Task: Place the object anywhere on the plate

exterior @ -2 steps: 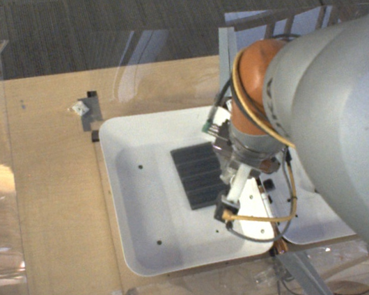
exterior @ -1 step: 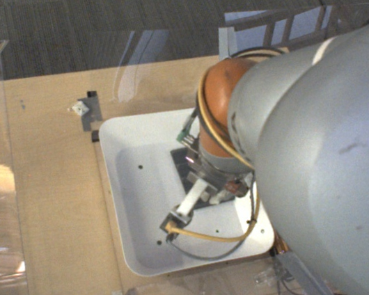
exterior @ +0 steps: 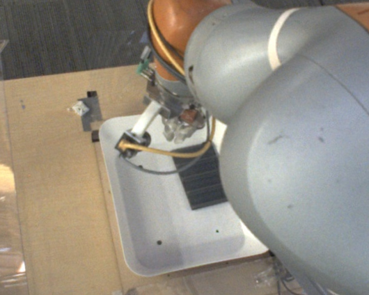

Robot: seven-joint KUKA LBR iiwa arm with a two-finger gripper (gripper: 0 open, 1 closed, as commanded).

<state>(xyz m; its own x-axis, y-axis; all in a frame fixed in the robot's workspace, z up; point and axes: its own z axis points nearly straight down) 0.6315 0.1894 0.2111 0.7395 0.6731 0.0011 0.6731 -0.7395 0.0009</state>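
Gripper (exterior: 182,124) hangs over the far end of the white bin (exterior: 145,242); whether it grasps anything cannot be told. Possibly the object, a dark ribbed slab (exterior: 201,179) lies on the bin floor just beside it.

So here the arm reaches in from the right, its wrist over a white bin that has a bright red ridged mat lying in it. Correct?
Not quite: the ridged mat is black, not bright red. The camera view shows it lying in the white bin, partly under the arm, which does reach in from the right with its wrist over the bin.
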